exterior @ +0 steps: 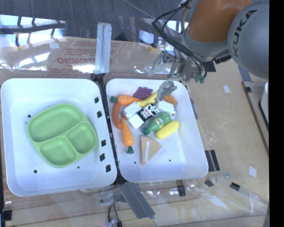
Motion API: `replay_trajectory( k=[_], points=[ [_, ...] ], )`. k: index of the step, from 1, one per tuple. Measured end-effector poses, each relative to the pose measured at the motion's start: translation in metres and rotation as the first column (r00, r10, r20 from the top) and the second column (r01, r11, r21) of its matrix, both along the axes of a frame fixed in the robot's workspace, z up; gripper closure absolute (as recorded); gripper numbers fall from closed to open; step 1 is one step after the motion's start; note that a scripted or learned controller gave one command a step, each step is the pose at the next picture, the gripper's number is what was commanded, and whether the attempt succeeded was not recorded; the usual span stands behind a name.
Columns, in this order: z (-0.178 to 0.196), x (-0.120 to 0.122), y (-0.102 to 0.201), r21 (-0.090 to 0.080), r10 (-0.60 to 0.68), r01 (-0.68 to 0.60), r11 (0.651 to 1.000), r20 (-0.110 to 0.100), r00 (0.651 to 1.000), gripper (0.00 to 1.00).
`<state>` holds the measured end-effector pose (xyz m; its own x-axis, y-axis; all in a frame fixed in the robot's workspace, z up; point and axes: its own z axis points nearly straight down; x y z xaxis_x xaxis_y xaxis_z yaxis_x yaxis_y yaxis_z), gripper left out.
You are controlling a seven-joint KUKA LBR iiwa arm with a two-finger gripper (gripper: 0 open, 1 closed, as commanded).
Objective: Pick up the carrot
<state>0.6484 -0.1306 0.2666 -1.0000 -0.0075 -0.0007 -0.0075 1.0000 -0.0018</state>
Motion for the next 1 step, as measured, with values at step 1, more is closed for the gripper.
replay_trajectory(
  k=[1],
  points=[
    [-0.1416, -0.0406, -0.0023, 0.001, -0.026, 0.026, 1.000, 0.002, 1.000, 0.00]
  ],
)
